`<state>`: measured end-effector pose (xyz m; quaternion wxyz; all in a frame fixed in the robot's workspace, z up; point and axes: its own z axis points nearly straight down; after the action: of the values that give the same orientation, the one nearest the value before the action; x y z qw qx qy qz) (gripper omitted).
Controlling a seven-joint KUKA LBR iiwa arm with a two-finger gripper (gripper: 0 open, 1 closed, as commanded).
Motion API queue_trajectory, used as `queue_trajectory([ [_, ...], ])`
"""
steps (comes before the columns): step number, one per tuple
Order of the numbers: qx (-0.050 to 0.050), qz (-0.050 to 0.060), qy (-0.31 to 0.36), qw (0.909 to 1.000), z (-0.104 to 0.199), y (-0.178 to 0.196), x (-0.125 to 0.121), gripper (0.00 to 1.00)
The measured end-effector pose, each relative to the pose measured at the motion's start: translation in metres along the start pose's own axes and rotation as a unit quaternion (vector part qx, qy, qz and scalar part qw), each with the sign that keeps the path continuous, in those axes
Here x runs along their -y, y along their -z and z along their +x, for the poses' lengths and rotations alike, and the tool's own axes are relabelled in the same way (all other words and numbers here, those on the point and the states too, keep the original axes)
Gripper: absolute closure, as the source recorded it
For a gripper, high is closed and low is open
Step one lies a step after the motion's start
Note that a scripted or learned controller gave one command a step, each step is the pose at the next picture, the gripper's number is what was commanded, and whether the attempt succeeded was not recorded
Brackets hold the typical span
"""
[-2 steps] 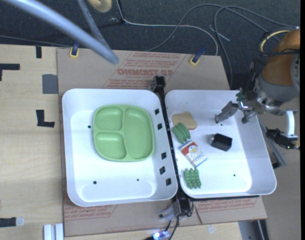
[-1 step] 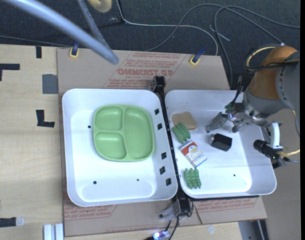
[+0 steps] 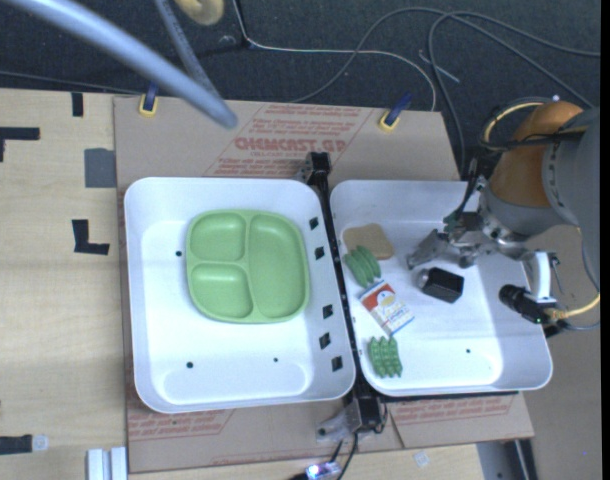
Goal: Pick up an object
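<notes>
The gripper (image 3: 437,252) hangs low in the right bin (image 3: 515,363), just above a small black block (image 3: 442,284); nothing is lifted yet, and whether it grips anything cannot be told. A tan pad (image 3: 369,239), green pieces (image 3: 363,265) and a card (image 3: 387,307) lie near; a green plate (image 3: 248,266) sits in the left bin (image 3: 150,268).

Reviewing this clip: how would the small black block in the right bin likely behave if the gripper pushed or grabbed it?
The black block looks boxy and flat-sided, so it would probably slide on the smooth right bin floor rather than roll. It seems rigid and small, likely light. The gripper hangs just beside it, so a glancing touch might shove it away.
</notes>
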<state>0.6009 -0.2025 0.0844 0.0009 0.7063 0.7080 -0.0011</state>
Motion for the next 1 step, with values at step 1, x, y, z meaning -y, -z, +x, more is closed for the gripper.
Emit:
queue_trajectory([
  [1,0.001,-0.002,0.0,1.0,-0.0006,0.0124,-0.0012,1.0],
])
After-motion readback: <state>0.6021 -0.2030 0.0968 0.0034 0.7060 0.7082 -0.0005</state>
